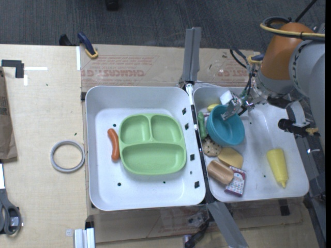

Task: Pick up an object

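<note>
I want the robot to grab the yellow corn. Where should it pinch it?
Pinch the corn across its thick middle, coming straight down from above. It lies flat and alone in the right bin, long axis running roughly up and down the view, so fingers closing across its sides should fit, I think.

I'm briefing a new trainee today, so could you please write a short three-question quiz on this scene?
1. True or false: the green tray lies in the right bin.
2. What lies beside the tray's left edge? A) sausage B) spoon C) cup
3. Fill in: the tool is at the rim of the blue ____.

Key:
1. False; it lies in the left bin.
2. A, the sausage.
3. bowl.
</note>
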Tool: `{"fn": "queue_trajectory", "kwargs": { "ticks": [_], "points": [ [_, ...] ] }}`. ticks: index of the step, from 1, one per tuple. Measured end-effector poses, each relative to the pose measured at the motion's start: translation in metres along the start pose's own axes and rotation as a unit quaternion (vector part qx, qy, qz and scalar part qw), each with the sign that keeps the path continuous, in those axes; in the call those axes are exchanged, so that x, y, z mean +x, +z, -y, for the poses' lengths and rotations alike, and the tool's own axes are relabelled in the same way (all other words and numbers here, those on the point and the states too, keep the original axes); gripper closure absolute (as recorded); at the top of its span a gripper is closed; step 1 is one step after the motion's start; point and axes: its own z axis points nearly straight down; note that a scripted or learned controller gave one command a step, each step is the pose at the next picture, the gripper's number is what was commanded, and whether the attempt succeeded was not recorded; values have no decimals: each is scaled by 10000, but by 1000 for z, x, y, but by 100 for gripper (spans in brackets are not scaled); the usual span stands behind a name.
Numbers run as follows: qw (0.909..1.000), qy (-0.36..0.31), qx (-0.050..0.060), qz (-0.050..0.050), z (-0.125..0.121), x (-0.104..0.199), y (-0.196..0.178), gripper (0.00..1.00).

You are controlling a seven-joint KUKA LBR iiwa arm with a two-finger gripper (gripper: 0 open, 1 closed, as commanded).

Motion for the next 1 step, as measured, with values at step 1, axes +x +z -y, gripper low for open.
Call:
{"fn": "queue_trajectory", "kwargs": {
  "ticks": [1],
  "points": [
    [9874, -1584, -23, -4, 4, -12, -32, 0]
  ]
}}
